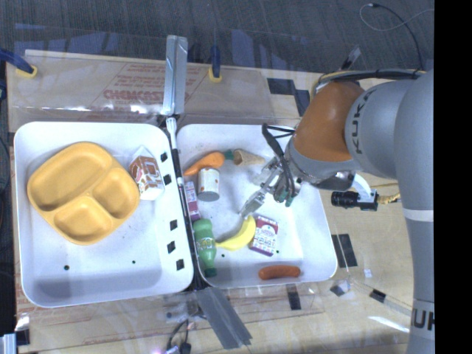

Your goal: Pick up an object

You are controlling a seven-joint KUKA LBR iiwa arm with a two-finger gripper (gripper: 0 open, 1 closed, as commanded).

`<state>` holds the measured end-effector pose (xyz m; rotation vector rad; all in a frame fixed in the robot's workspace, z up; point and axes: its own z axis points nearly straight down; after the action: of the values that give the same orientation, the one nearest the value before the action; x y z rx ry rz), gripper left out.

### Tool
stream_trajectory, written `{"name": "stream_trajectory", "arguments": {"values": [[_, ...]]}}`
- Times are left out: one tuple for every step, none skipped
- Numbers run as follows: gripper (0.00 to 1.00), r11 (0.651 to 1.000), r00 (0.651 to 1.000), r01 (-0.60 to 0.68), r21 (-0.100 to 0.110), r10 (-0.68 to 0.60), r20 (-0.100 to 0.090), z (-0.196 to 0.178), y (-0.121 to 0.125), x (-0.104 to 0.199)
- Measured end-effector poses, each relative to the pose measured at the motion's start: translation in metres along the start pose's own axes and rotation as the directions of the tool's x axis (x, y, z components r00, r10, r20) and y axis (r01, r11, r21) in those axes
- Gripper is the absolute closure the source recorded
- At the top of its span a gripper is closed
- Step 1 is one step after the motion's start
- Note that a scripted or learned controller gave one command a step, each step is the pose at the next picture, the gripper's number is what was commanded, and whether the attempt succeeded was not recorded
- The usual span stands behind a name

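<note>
The gripper (pixel 258 198) is seen low over the right bin (pixel 313 220), its thin fingers (pixel 251 203) spread apart and pointing down-left toward the banana (pixel 240 234); nothing is held between them. The banana lies just beside the fingertips, curved along the bin floor, with its stem end near the tips, though whether it is touched cannot be told. It can be judged light, firm enough to be gripped yet easily bruised, and smooth-skinned, so it would best be taken across its thick middle, where the curve is widest, rather than at the tapered stem. Touching the banana on its right is a small red-and-white carton (pixel 265 236), which may be nudged if the fingers are closed too wide. A sausage (pixel 279 273) is set near the front wall, well apart from the gripper. A green bottle (pixel 204 243) lies against the dividing wall, with a small can (pixel 209 184) and a carrot (pixel 204 164) farther back and a pale cone-shaped item (pixel 247 155) near the rear. In the left bin (pixel 44 271) a yellow divided tray (pixel 82 191) and a brown carton (pixel 146 172) are placed.
</note>
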<state>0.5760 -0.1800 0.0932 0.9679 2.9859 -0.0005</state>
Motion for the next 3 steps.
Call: {"name": "stream_trajectory", "arguments": {"values": [[0.00,0.994,0.994,0.112,0.000,-0.112,-0.004,0.001,-0.014,0.064],[0.00,0.986,0.986,0.167,-0.001,-0.167,0.001,-0.094,0.060,0.019],[0.00,0.993,0.993,0.115,0.002,-0.115,-0.001,0.001,0.084,-0.025]]}}
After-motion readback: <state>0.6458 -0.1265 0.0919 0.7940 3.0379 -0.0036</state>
